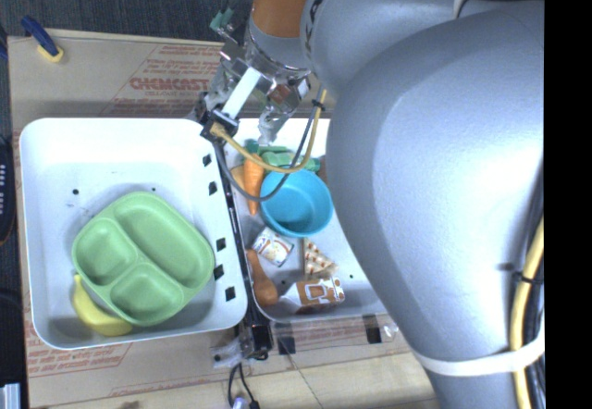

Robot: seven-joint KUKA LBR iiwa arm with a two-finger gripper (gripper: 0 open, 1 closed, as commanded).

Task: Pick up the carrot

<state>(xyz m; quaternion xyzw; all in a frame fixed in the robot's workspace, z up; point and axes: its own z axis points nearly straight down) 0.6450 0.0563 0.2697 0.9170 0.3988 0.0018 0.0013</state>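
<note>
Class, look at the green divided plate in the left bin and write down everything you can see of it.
The green divided plate is pale green, matte and plastic-looking, with rounded corners and raised ridges splitting it into three compartments, none holding anything. It lies face up and turned at an angle in the left bin, toward the near side. It rests partly on a yellow object that peeks out under its near-left edge, so it seems slightly tilted. Nothing else touches it.
</note>
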